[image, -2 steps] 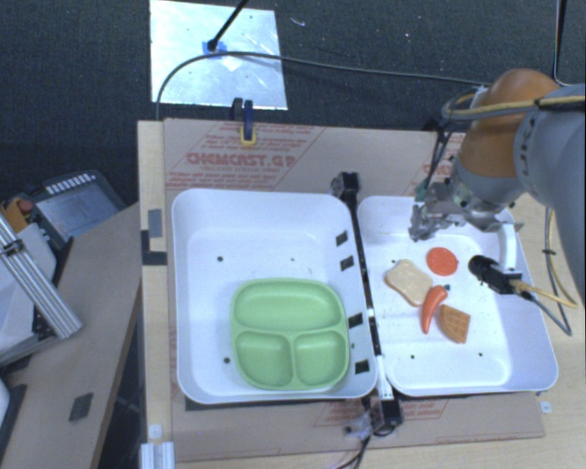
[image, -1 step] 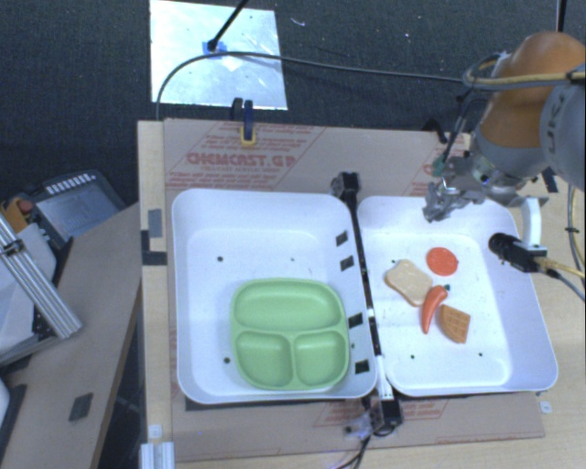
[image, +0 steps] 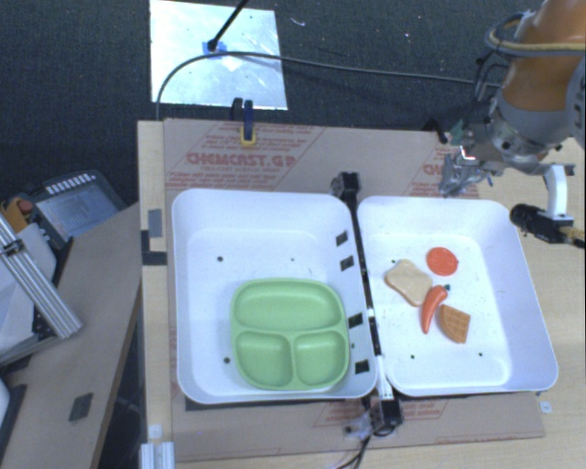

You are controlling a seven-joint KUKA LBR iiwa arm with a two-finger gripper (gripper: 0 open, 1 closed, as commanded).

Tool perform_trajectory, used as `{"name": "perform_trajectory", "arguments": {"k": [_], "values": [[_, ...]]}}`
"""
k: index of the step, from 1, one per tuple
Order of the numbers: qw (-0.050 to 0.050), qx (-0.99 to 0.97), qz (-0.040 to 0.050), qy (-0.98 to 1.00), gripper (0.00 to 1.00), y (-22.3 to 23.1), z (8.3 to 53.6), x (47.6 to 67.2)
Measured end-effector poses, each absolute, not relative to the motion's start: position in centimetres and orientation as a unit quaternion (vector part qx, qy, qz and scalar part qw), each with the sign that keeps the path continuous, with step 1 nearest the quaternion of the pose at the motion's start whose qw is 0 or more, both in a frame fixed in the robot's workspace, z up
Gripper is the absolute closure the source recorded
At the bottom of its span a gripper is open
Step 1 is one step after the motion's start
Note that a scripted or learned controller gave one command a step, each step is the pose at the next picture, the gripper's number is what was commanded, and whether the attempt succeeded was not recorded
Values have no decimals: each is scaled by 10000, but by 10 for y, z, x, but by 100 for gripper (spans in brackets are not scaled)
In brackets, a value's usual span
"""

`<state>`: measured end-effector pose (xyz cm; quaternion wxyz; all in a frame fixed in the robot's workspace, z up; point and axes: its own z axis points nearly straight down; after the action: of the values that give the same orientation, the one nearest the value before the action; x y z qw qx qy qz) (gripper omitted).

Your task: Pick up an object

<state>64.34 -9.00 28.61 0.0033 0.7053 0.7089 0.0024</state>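
In the right bin lie a round red tomato slice, a tan slice of bread, a red-orange chili pepper and a brown waffle-like wedge, clustered near the bin's middle. My gripper hangs above the bin's far rim, up and to the right of the food, with nothing visibly between its fingers. The arm's orange band is at the top right corner.
The left bin holds a green three-compartment plate. A black clip divider runs between the bins. A cable and a silver sheet lie behind the bench; equipment stands at the left.
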Motion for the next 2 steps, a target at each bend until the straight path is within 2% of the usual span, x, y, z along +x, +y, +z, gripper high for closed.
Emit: {"name": "perform_trajectory", "arguments": {"k": [2], "values": [[-9,7040,5,7102,100,2,251,610]]}}
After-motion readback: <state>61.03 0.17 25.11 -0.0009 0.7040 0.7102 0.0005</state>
